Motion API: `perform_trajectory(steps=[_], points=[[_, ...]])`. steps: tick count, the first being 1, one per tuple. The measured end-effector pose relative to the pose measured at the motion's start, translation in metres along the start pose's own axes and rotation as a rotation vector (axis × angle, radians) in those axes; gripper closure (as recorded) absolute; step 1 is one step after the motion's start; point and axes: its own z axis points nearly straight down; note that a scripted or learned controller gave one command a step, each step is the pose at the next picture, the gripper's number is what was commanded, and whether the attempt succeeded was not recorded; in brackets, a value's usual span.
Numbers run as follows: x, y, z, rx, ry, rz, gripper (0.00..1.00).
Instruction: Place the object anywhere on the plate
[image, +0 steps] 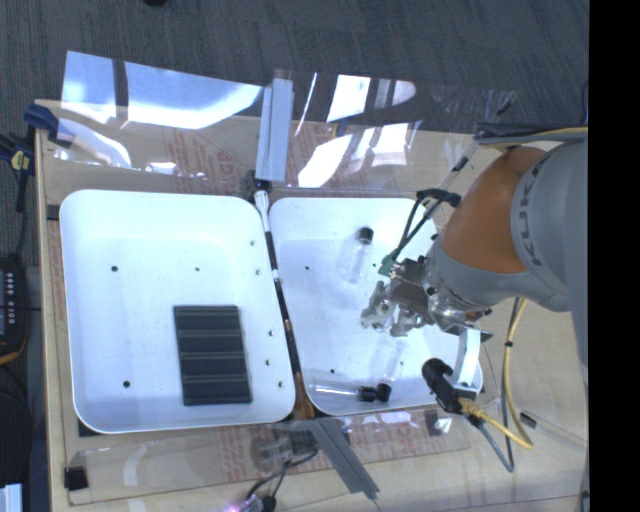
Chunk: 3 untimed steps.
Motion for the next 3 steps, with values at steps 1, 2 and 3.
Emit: perform_trajectory(steps=[1,2,3], points=[[0.094,-0.032,0.028,0.002,0.001,0.197,1.0],[0.141,-0.055,0.027,-0.001,0.001,0.347,1.0],[0.248,-0.098,0.039,0.003,-0.002,0.359,1.0]])
